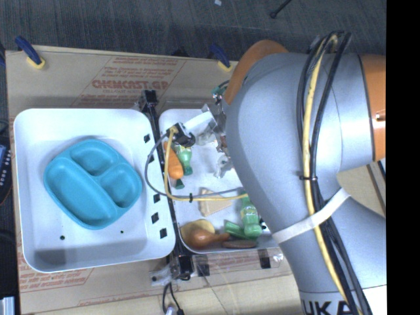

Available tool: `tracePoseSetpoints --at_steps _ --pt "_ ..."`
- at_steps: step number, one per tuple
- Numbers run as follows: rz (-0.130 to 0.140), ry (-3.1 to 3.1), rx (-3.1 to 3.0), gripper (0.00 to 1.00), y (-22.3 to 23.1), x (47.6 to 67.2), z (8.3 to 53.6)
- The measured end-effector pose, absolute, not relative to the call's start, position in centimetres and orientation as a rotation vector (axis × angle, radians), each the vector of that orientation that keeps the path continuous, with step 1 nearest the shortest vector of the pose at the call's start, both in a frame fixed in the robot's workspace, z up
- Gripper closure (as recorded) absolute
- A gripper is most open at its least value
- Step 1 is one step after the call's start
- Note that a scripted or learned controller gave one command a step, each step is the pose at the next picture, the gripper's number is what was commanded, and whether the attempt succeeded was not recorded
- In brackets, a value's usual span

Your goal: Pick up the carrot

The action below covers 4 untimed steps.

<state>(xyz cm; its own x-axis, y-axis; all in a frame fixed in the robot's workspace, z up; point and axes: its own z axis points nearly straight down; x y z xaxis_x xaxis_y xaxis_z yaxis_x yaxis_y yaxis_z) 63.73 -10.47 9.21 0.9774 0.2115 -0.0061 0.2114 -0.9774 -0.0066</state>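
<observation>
I see the carrot by the right bin's left wall, beside a green toy | gripper near, seemingly apart | grip state unreadable | blue divided plate in left bin

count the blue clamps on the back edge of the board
2: one blue clamp at the back left corner, another blue clamp near the middle, beside the arm, which may hide more.
</observation>
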Motion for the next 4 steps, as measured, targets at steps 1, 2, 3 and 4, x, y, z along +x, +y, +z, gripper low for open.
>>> tracePoseSetpoints --at_steps 1,2,3,4 --pt "0.021 -0.354 -3.106 1.0 -10.0 63.8 10.2" --pt "-0.003 -0.374 -3.113 1.0 -1.3 65.1 19.6" --pt "0.009 -0.365 -3.118 0.0 -1.7 64.9 19.2" --pt "0.016 -0.627 -3.071 0.0 -1.4 57.8 19.1"
